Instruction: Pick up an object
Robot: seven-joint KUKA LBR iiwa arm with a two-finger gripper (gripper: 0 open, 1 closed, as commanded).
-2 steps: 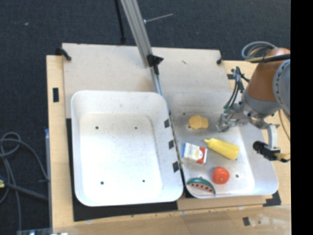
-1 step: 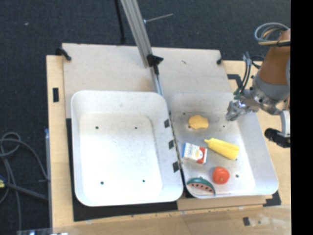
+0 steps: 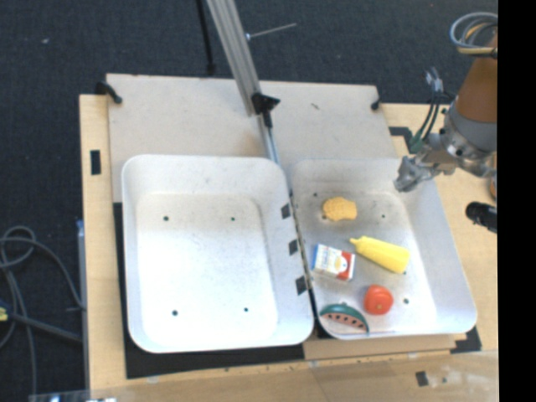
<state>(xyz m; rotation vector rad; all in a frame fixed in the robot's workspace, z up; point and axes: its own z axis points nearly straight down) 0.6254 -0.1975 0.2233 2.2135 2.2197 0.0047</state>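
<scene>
1. Five small things are gathered in the right bin [image 3: 444, 249]: a tan biscuit [image 3: 339, 209] toward the far side, a yellow bottle [image 3: 381, 253] lying on its side in the middle, a small carton [image 3: 332, 262] just left of it, a red tomato [image 3: 378, 299] nearer the front, and a watermelon slice [image 3: 343, 318] against the front rim.
2. The things are kept well apart from one another for the most part, which is judged to leave room for a grasp from above.
3. The left bin [image 3: 209, 249] is seen beside it, the two rims almost touching.
4. The gripper [image 3: 409, 174] is held over the far right corner of the right bin, apart from every object; nothing is seen held in it.
5. How wide the jaws stand cannot be told, the tip being small and blurred.
6. The arm [image 3: 476, 99] is reached in from the right, its wrist angled down and leftward toward the bin.
7. No pick is judged to be made yet; the biscuit lies nearest.
</scene>
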